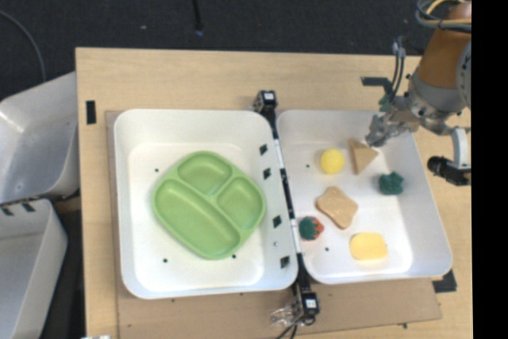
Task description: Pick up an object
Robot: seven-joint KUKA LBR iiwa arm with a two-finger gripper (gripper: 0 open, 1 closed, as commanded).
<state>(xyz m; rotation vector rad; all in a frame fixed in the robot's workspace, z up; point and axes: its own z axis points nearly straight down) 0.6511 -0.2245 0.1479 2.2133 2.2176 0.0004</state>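
We cannot tell the gripper's [376, 134] jaws' state just above the tan wedge [362, 157], seemingly light and stiff, best pinched across its flat sides.

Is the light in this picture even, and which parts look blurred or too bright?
In the camera view the light is soft and even, with faint shadows; the white bins look nearly overexposed, so their rims lose detail; the whole frame is slightly soft, and the claw near the tan wedge is too blurred to read.

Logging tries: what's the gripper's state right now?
Gripper: cannot be told; it sits at the tan wedge in the right bin.
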